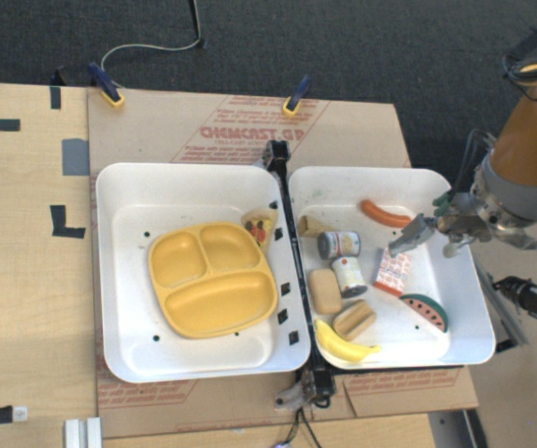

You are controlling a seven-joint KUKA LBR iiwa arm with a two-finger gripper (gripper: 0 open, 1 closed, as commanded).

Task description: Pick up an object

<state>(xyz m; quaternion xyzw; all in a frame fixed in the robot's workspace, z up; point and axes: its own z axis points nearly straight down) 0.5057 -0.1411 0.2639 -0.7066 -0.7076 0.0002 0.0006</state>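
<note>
The right bin (459,343) holds a hot dog (385,214), two small cans (340,244) (347,275), a red and white packet (394,272), a watermelon slice (427,311), a banana (343,343) and two bread pieces (324,290) (354,320). My gripper (430,241) hangs over the right side of this bin, just right of the packet and below the hot dog. Its fingers are spread open, one finger (406,239) pointing down-left toward the packet, with nothing between them.
The left bin (119,343) carries a yellow divided tray (214,278) and a small yellow and red toy (261,227) at its back right corner. A black divider (287,241) runs between the bins. A tan wedge (310,224) lies by the divider.
</note>
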